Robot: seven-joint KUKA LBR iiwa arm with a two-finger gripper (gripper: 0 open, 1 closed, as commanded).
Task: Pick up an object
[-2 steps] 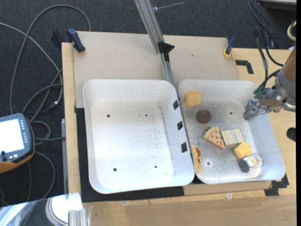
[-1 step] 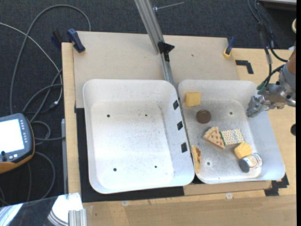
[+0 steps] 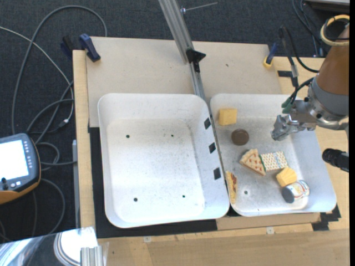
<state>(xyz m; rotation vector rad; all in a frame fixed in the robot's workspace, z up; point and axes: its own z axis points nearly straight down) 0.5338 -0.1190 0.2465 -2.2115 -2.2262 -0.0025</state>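
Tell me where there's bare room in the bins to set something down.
The left bin is bare floor wall to wall. The right bin is crowded: brown disc, cracker and small jar cluster below the gripper.

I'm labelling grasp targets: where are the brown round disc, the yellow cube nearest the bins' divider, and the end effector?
brown disc (image 3: 239, 137), camera view, top face
yellow cube (image 3: 227, 116), camera view, top face
end effector (image 3: 279, 133), camera view, between fingertips
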